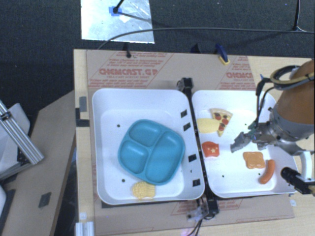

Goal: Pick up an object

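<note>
The right bin (231,188) holds several toy foods: a pizza slice (221,117), a pale yellow piece (207,126), a red piece (211,149), an orange toast-like piece (253,160) and a sausage (267,171). My gripper (240,143) hangs over the middle of this bin, between the red piece and the toast piece, with the arm reaching in from the right. Nothing shows between its fingers. In the left bin lie a blue divided plate (150,152) and a yellow corn piece (143,191).
The two white bins sit side by side on a cardboard sheet (147,70), split by a black divider (194,136). A cable loops above the arm's wrist (268,90). A metal frame (19,141) stands at the far left.
</note>
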Robot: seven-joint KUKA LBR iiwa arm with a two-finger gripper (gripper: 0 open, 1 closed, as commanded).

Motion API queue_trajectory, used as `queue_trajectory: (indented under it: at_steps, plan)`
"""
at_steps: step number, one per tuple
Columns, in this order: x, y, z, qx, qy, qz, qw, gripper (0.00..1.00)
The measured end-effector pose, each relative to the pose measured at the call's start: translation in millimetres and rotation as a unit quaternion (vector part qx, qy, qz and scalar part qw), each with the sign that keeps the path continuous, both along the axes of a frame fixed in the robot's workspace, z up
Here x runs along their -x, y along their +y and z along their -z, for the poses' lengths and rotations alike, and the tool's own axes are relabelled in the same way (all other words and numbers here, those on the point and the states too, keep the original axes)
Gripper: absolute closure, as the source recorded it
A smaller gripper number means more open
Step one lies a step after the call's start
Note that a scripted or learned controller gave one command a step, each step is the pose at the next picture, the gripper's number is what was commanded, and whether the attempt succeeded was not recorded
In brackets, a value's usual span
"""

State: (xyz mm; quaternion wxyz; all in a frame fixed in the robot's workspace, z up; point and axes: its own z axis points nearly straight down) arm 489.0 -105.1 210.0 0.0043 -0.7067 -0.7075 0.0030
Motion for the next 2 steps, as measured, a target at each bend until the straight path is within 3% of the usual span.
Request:
queue_trajectory:
  at_steps: [1,2]
  plan:
    - [-2.7,0.1,-5.2,0.0009,-0.006,-0.001,1.0,0.0]
    - [0.3,9.2,52.4,0.0002,-0.004,0.0,1.0,0.0]
